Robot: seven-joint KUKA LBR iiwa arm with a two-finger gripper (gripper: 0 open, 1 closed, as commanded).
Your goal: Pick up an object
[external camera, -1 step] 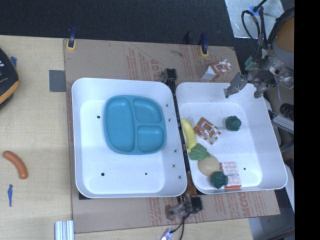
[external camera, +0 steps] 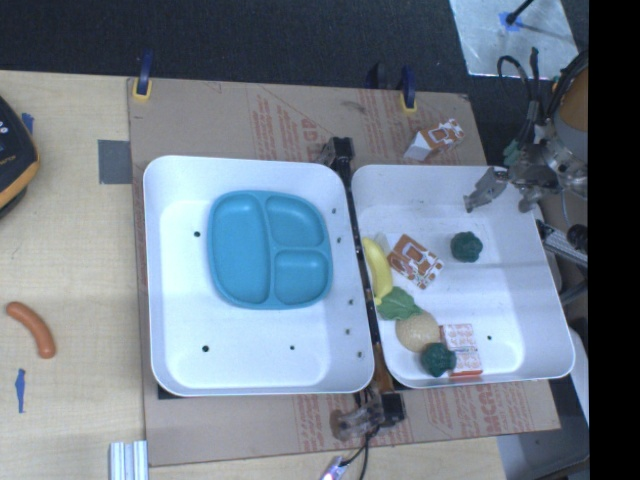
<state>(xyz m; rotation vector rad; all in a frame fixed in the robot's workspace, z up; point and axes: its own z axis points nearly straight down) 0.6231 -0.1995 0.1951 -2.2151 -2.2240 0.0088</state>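
The right bin holds several items. A dark green ball lies nearest the arm. Left of it are an orange-and-white carton and a yellow banana. Below those sit a green leafy piece, a beige lump, a second dark green piece and a red-and-white box. My gripper hangs over the bin's upper right corner, above and right of the green ball. It is open, with nothing between its fingers.
The left bin carries a blue divided plate. A small carton lies on the cardboard above the right bin. A sausage and a black-and-yellow device rest on the bench at far left.
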